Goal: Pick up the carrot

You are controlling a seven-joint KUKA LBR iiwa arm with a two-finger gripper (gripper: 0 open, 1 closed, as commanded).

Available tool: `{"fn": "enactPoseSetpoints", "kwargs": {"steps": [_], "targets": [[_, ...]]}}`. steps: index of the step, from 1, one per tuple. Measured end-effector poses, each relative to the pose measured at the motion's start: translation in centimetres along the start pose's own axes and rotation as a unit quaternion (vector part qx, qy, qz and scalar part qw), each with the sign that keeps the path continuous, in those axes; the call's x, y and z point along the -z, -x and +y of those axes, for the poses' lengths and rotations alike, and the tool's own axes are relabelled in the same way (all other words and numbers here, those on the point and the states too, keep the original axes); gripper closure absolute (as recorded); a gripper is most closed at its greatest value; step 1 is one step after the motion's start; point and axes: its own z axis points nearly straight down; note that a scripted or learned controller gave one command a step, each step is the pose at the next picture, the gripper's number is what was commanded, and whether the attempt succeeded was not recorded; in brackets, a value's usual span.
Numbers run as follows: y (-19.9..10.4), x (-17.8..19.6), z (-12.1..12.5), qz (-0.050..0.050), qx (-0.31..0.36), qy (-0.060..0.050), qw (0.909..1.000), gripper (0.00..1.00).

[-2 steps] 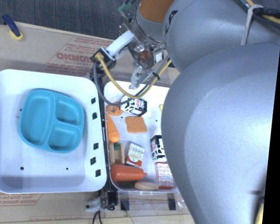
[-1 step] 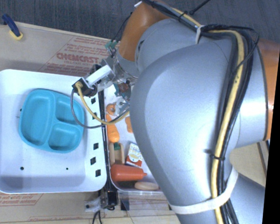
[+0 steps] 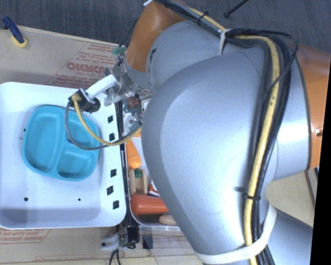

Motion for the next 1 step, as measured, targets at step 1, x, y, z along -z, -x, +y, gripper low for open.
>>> {"fn": "enactPoseSetpoints", "kwargs": {"steps": [1], "targets": [[4.39,-5.58,-7.71,-0.003,0.040,-0.001,0.9992,0.00]]}}
